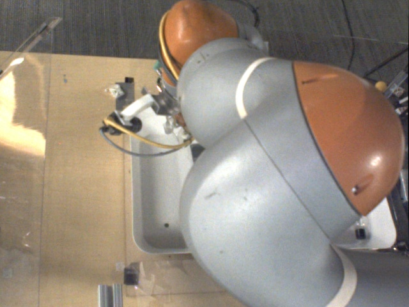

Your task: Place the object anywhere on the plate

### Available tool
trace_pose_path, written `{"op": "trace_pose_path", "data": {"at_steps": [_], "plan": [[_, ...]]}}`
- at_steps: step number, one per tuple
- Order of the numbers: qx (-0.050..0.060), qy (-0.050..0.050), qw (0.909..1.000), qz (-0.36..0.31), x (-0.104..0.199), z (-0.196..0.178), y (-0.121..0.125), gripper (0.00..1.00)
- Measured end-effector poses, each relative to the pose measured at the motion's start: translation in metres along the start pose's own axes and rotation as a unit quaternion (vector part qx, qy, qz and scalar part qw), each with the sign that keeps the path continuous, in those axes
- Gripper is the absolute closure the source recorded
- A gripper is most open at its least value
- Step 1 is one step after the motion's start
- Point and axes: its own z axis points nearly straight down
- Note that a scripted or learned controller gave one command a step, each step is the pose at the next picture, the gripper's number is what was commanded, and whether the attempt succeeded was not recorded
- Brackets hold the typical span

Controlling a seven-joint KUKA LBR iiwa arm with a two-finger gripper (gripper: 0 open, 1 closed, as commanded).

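Looming arm (281,171) over white bin (150,229)

The big jointed robot arm (255,190) is pale grey with burnt-orange domed caps and a thin white ring at one joint. The shallow plastic bin (150,216) beneath it is white, greyer in shadow. The wooden surface (64,190) is light tan with glossy pale glare at left. A yellow-and-black cable loop (137,141) hangs by the wrist. The carpeted floor (96,5) is dark grey, finely ribbed.
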Motion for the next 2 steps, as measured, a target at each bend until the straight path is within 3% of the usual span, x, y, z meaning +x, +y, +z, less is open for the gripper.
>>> {"op": "trace_pose_path", "data": {"at_steps": [1,2], "plan": [[0.000,-0.001,0.9749,-0.223,-0.004,0.014,-0.003,1.00],[0.000,0.001,0.9960,0.089,0.019,0.000,0.027,1.00]]}}
